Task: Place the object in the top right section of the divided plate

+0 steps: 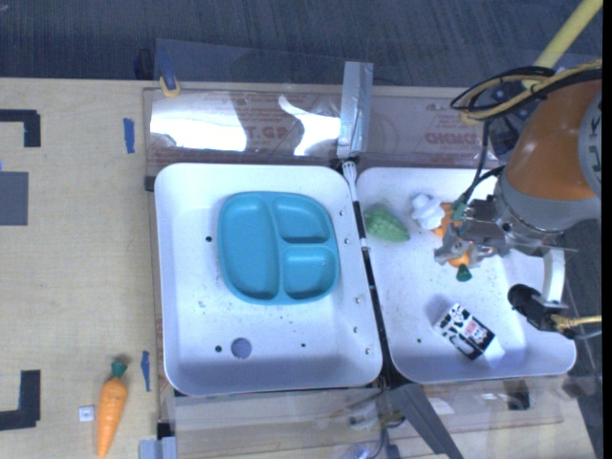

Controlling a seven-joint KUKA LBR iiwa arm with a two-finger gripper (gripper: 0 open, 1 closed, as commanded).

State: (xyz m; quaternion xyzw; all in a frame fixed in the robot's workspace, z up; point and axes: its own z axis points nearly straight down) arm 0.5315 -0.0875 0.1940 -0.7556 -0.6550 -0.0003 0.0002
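The divided plate looks like smooth, matt blue plastic. Both bins are glossy white plastic, speckled with dark flecks. The worktop is pale, matt wood. A clear, shiny sheet glares at the far side.

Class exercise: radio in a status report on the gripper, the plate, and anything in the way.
Gripper low in right bin, among small toys. Blue divided plate in left bin, sections bare. Nothing blocks the plate.
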